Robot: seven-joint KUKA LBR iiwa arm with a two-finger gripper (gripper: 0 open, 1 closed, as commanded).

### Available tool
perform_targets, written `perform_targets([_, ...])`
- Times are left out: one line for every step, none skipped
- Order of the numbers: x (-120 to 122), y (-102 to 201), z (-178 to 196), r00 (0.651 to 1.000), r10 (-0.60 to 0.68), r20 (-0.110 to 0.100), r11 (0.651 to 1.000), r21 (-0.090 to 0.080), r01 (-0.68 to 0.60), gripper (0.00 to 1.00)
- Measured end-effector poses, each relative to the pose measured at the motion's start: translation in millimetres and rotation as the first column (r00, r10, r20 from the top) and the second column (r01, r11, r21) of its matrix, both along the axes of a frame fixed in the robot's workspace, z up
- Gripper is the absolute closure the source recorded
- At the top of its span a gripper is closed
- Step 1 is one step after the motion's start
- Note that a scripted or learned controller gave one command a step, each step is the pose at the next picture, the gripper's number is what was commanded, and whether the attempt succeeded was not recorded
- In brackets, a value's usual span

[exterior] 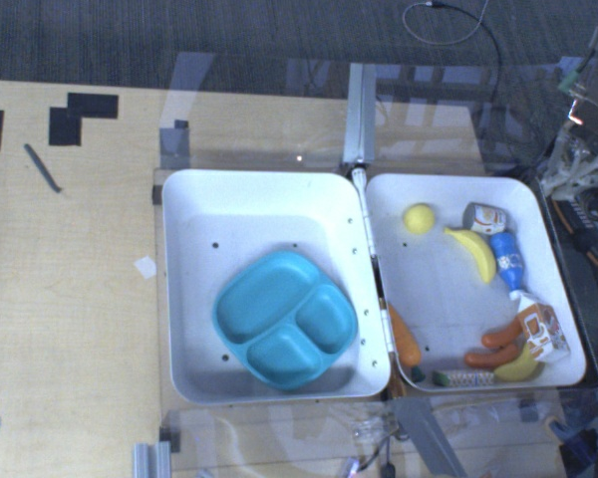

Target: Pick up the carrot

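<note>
Carrot point(405, 339) lies at seven o'clock in the right bin point(550, 229), pressed along the left wall, probably because it rolled there. This position leaves little room beside it for a pincer, whose state I cannot tell.

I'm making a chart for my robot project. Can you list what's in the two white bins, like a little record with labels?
left bin: blue divided plate
right bin: food and packages
carrot: orange, at the right bin's lower left edge, next to the divider
yellow ball: near the top of the right bin
banana: right of the ball
blue bottle: touching the banana's right side
sausages: lower right corner, by a small carton
</note>
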State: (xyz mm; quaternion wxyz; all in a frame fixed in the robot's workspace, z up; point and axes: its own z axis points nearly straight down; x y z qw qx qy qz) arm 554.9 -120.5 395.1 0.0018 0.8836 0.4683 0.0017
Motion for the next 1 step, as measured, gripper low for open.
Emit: perform_targets([-2.5, -3.4, -110.6, 0.995, -0.102, -0.004, 0.995, 0.001, 0.102, 1.00])
